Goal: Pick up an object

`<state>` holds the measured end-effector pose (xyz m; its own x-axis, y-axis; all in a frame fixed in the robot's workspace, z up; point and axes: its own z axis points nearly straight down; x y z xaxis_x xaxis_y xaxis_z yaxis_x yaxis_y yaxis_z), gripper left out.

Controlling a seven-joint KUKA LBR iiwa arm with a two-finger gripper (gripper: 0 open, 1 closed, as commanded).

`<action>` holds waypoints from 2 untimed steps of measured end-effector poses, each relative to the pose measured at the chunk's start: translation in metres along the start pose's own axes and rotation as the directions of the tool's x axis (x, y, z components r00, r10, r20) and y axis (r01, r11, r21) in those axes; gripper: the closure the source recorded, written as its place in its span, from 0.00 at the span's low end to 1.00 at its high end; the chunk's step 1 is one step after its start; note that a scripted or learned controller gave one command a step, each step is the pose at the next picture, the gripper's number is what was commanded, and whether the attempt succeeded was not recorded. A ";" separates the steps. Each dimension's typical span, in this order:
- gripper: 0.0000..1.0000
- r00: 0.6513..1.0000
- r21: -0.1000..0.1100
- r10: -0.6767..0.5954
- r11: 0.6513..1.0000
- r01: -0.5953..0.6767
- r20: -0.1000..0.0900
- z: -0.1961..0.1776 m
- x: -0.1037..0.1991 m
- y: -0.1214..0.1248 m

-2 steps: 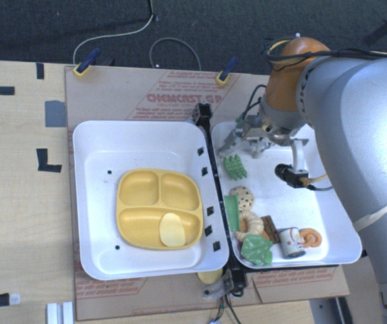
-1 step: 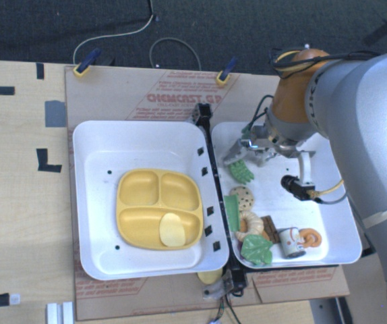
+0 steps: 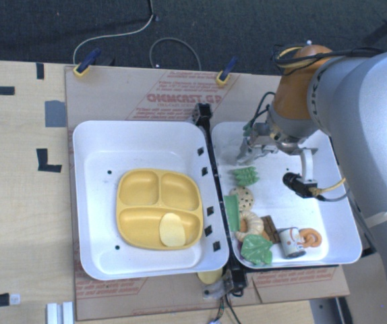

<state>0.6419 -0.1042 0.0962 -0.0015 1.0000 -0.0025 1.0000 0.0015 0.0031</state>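
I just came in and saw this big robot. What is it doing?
The arm is reaching into the right bin, where small toys lie in a pile. Its gripper hangs near the bin's far-left corner, just above a green toy. Nothing can be seen in its grip yet. The left bin has a yellow tray with a pale round piece on it.
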 end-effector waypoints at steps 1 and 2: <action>0.00 1.000 0.000 0.000 1.000 0.000 0.000 0.000 0.000 0.000; 0.00 1.000 -0.003 0.001 1.000 -0.001 0.001 0.010 0.006 -0.040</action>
<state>0.6016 -0.0982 0.0865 -0.0002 1.0000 -0.0030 1.0000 0.0002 0.0060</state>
